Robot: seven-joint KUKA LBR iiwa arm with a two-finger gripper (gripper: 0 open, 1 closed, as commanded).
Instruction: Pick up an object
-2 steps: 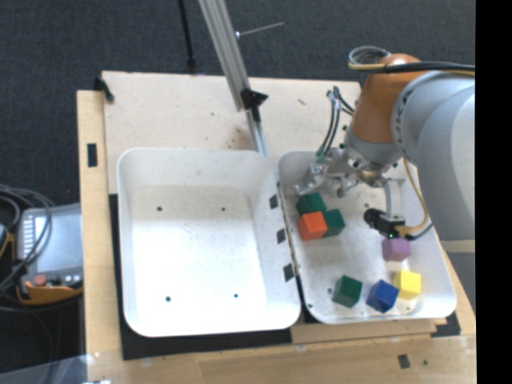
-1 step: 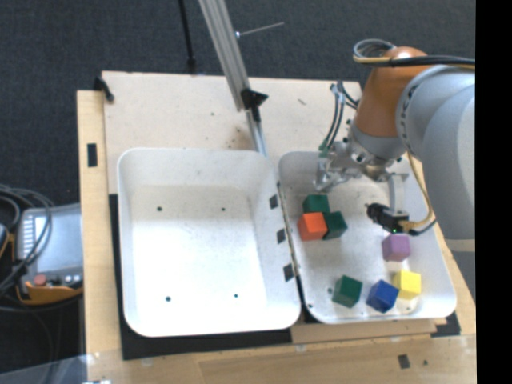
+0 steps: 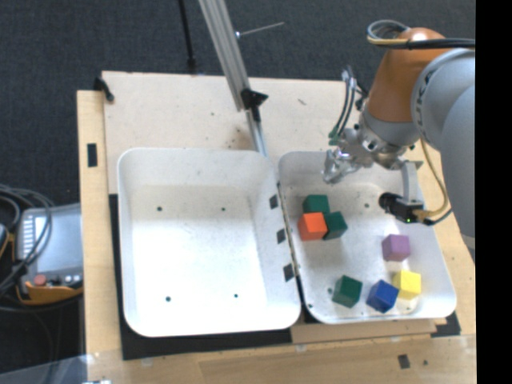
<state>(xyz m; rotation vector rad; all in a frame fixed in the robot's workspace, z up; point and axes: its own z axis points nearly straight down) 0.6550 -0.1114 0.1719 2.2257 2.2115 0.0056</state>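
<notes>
Orange block [image 3: 313,226] sits just near-left of tool [image 3: 337,169] in right bin [image 3: 432,250]; we can't tell tool's spread.

Even, fairly bright overhead light falls on the bench [image 3: 200,110], washing the left bin [image 3: 144,174] and right bin [image 3: 436,282] almost to glare; shadows are soft and short. The dark floor [image 3: 80,22] stays dim, and detail is slightly soft throughout.
</notes>
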